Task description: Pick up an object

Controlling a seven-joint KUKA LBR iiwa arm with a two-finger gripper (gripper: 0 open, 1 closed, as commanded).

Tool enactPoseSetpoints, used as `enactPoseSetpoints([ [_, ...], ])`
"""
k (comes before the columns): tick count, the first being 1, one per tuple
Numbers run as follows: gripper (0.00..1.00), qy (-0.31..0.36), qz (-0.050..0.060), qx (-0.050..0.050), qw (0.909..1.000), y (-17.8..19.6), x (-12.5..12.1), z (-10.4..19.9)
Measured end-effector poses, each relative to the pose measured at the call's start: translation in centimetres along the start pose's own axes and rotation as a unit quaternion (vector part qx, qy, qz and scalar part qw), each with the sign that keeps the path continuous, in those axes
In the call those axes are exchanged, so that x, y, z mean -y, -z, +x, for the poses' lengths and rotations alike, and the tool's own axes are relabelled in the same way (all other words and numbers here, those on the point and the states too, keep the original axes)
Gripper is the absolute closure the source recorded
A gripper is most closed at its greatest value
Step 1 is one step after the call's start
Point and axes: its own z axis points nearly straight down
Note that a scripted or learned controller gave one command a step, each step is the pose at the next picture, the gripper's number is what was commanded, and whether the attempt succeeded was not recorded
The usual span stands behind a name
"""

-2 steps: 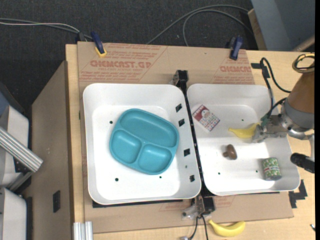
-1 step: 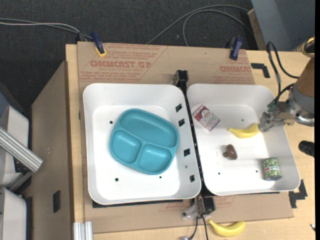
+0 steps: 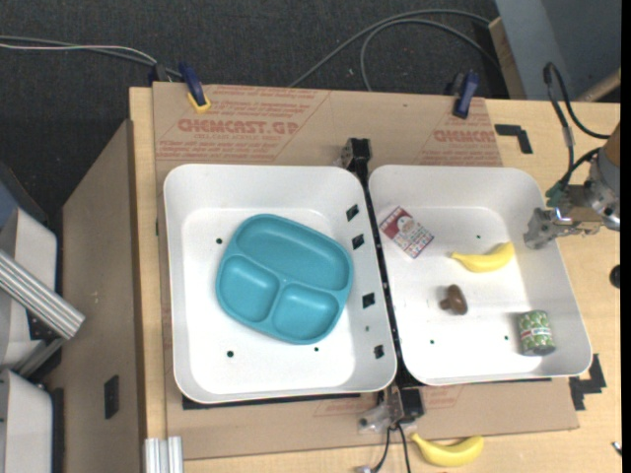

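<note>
The task is at its very beginning, as far as one can judge: nothing is lifted, and every object lies flat in its bin. The gripper [image 3: 544, 227] is at the right rim of the right bin [image 3: 552, 294], low over the edge. It is small and partly dark in the camera view, so one cannot tell how far it is parted; nothing is seen in its grasp.

The nearest object to the gripper is the banana [image 3: 484, 257], just beside it, toward the middle of the bin. It is yellow, curved and smooth, probably plastic. A little farther in the same direction lies a small flat packet [image 3: 406, 232], white with a red print, tilted. Below the banana there is a brown lump [image 3: 454, 301] with a rough, irregular shape. Toward the near rim from the gripper lies a green can [image 3: 535, 331] on its side, short and cylindrical with a printed label.

Well apart from the gripper, in the left bin [image 3: 187, 264], rests a blue divided plate [image 3: 284, 278], smooth and glossy, with three compartments.

What is left is nearly everything: to choose an object, descend, close and lift.
</note>
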Motion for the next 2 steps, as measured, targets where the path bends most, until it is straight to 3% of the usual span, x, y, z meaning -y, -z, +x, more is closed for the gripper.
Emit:
enactPoseSetpoints([
  [1, 1.00, 0.000, 0.000, 0.000, 1.0000, 4.0, -0.2, 0.0],
  [2, 1.00, 0.002, 0.003, -0.002, 1.0000, 3.2, -1.0, 4.6],
])
